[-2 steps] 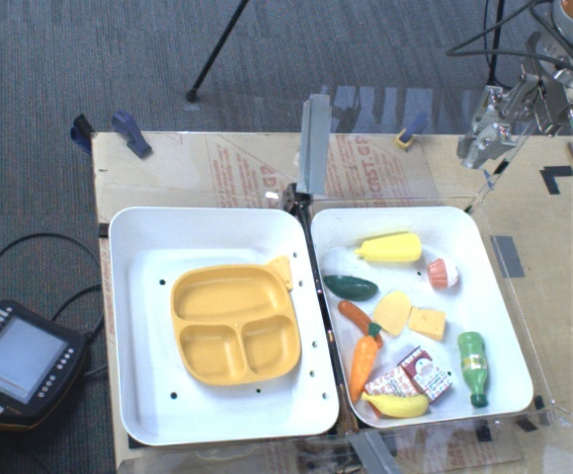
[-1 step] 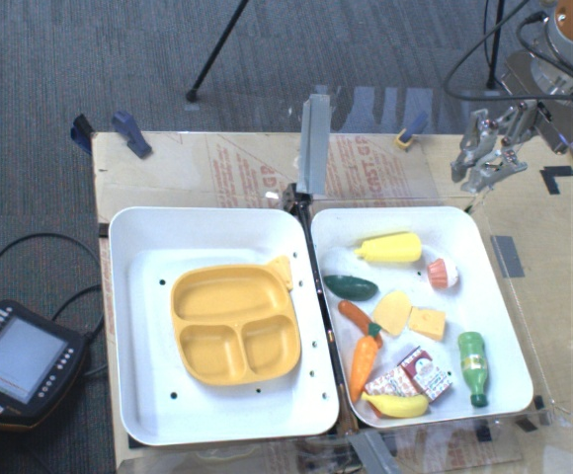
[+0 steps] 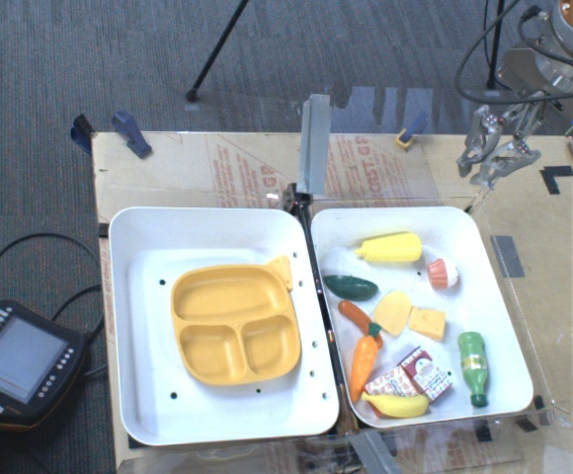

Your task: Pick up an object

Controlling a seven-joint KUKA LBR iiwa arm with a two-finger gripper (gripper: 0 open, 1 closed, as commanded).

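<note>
Gripper (image 3: 496, 156) hovers above table beyond right bin's (image 3: 494, 255) far corner; fingers spread, nothing between them. Carrot (image 3: 364, 365) lies in right bin among toy food. Yellow tray (image 3: 235, 324) in left bin (image 3: 138, 265).

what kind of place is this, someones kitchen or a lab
Most likely a robotics lab, not a kitchen. Two white bins sit on a cardboard-topped bench, one holding toy food such as a plastic carrot. A robot pincer hangs over the bench's far right corner, and a teach pendant lies on the carpet.
</note>
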